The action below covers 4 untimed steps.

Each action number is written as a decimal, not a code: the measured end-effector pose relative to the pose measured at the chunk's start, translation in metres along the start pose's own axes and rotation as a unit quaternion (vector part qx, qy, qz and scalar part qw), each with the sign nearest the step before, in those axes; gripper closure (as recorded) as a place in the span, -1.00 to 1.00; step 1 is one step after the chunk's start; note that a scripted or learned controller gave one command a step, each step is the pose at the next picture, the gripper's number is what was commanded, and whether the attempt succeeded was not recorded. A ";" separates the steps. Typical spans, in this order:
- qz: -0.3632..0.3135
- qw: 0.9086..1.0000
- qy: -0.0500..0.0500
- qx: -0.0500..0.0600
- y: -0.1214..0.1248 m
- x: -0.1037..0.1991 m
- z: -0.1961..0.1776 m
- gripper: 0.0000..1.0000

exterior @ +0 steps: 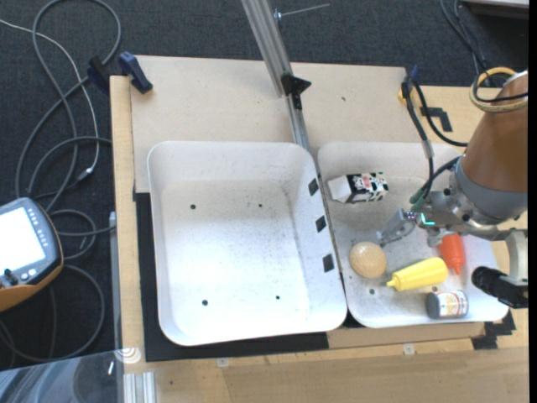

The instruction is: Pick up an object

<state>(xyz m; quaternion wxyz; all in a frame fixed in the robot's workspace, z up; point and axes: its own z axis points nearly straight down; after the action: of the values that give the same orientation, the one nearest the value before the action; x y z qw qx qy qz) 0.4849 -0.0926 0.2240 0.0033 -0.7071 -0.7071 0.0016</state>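
Reaching in from the right, the gripper (401, 227) hangs low over the right bin (369, 313). Its metal fingers are small and blurred here, so whether they are open or closed cannot be told, and nothing is visibly between them.

Just below and left of them lies a tan ball (367, 259). A yellow bottle (417, 274) rests beside the ball, an orange object (452, 251) is partly hidden under the wrist, and a small jar (445, 304) sits near the bin's front edge. A white box (357, 186) with dark markings lies farther back.

Likely risks: the round ball may roll away if touched off-centre, and the close-packed items could be nudged, so the fingers might close on air. The left bin (168, 162) lies alongside.
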 end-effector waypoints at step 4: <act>0.000 1.000 0.000 0.000 -0.001 -0.014 0.133 -1.00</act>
<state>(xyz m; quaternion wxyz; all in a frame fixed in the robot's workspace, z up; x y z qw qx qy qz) 0.4829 -0.1066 0.0907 0.0033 -0.7072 -0.7070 0.0011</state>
